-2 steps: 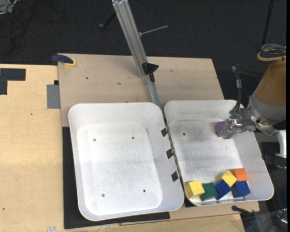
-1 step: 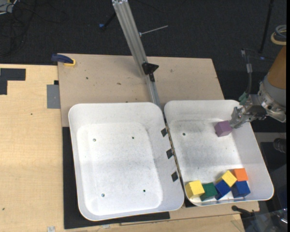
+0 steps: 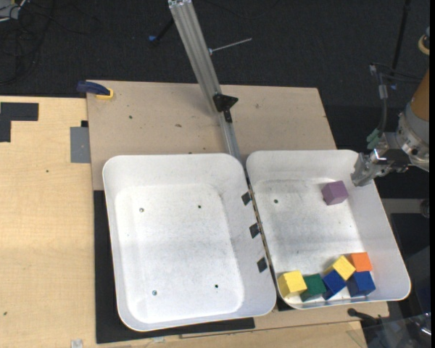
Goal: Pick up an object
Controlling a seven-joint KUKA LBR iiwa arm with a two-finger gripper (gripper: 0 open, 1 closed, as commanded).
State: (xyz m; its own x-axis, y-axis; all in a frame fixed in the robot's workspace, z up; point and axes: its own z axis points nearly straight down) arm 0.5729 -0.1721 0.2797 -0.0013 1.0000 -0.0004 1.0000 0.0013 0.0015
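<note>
Purple block (image 3: 335,192) in right bin (image 3: 391,246), gripper (image 3: 364,171) just beside

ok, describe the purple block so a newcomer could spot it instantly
Look in the right-hand white bin, at its upper right area near the pincer. The purple block sits alone there, apart from the yellow, green, blue and orange blocks clustered at the bin's bottom edge.
</note>
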